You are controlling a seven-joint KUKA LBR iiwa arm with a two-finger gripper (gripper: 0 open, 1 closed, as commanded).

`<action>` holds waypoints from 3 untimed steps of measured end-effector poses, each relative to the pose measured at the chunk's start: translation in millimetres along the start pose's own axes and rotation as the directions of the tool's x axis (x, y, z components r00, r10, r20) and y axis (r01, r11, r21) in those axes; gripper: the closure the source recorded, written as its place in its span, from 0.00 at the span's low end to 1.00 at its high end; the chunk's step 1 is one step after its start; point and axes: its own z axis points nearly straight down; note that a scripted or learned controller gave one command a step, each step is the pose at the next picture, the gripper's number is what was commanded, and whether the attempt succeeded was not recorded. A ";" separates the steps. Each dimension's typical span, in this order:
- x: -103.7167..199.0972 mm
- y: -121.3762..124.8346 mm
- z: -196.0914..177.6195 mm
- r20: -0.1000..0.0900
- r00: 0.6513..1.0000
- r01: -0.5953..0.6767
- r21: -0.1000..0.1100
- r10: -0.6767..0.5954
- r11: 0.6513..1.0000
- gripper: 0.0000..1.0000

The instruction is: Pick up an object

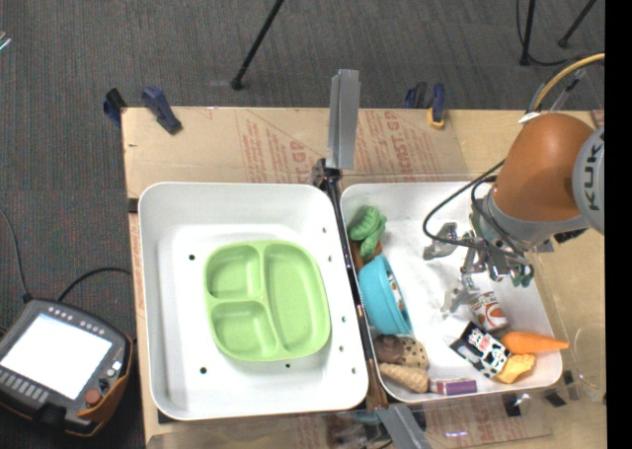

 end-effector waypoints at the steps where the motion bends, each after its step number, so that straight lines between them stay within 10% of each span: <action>1: 91.7 -24.2 -7.2 0.030 0.999 0.028 0.007 -0.028 1.000 0.00; 2: 96.4 -1.9 -8.1 0.036 0.999 -0.010 0.008 0.010 1.000 0.00; 3: 99.2 1.2 -15.0 0.019 1.000 -0.004 0.002 0.004 1.000 1.00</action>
